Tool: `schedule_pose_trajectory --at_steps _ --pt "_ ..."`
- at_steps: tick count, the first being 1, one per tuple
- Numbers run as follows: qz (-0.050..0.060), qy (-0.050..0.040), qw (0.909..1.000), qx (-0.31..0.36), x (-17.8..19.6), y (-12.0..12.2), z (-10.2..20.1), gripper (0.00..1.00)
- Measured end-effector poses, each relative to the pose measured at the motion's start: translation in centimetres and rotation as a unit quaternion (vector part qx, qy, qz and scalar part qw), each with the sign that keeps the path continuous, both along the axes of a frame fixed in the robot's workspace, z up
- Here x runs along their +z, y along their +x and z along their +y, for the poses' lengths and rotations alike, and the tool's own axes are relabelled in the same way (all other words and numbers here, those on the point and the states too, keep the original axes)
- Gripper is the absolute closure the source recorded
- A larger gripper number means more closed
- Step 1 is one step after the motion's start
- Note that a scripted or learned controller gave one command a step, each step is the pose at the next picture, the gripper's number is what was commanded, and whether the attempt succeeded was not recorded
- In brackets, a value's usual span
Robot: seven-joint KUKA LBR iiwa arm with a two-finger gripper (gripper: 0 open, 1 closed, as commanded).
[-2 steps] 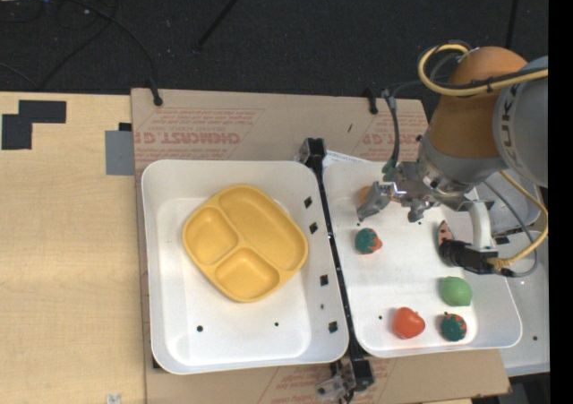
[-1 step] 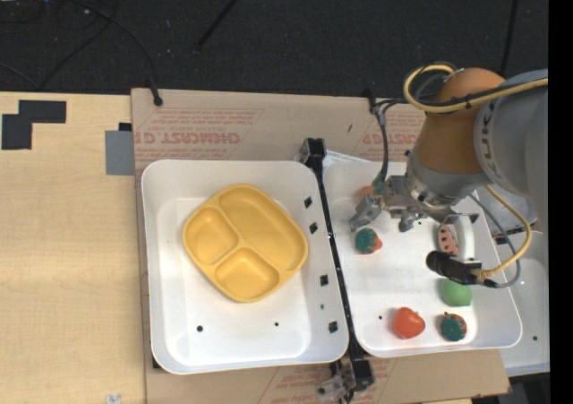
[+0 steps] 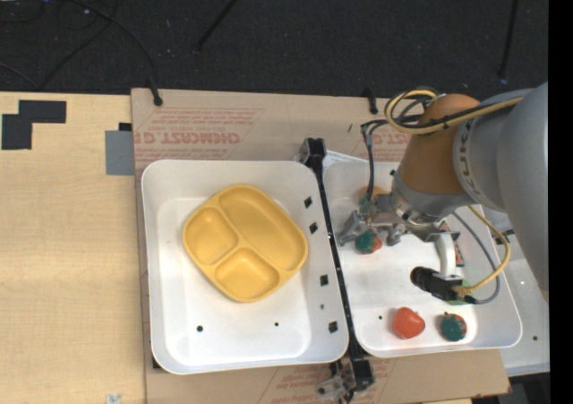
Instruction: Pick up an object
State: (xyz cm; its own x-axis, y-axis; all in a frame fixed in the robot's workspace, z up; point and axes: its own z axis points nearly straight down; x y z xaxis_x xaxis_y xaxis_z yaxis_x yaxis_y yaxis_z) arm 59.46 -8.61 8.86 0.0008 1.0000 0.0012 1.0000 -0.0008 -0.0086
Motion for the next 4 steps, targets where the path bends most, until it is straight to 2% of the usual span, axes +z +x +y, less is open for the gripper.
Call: schedule_pose_trajectory --at_steps 1,2,3,4 --pt "-0.001 -0.0002 1.0 -0.002 1.3 0.1 -0.1 1.0" --pt "-0.005 -0.0008 1.0 -0.001 5.9 -0.1 -1.0 1.0" --pt "-0.005 -0.0008 1.0 0.001 12.2 0.0 -1.1 1.0" --pt "-0.004 -0.0006 1.0 0.001 14.5 0.0 -1.2 1.0"
